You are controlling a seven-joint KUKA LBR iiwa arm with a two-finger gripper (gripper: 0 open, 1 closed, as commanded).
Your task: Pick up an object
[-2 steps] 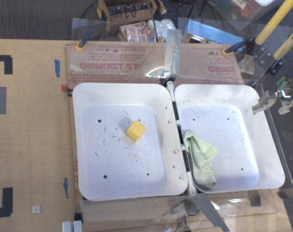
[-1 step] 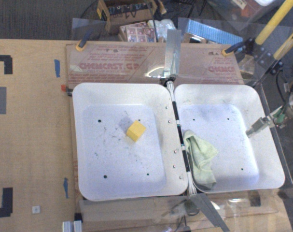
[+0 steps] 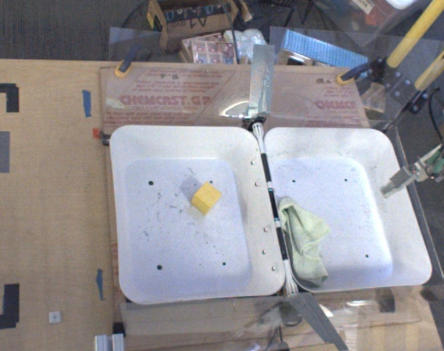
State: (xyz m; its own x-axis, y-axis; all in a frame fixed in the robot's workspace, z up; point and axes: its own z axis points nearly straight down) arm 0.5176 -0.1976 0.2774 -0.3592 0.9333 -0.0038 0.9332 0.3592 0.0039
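1. Your hand [image 3: 397, 184] hung at the right bin's [image 3: 368, 148] far edge; whether it was spread or pressed together, I could not tell.
2. A green cloth [image 3: 305, 240] lay crumpled against the divider, awkward to reach.
3. The yellow block [image 3: 205, 197] sat alone mid left bin [image 3: 134, 218], the easier pick.

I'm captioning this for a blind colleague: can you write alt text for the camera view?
Two shallow white bins sit side by side on a bench: the left bin holds a small yellow block, the right bin a crumpled pale green cloth against its left wall. The gripper hovers at the right bin's right edge.
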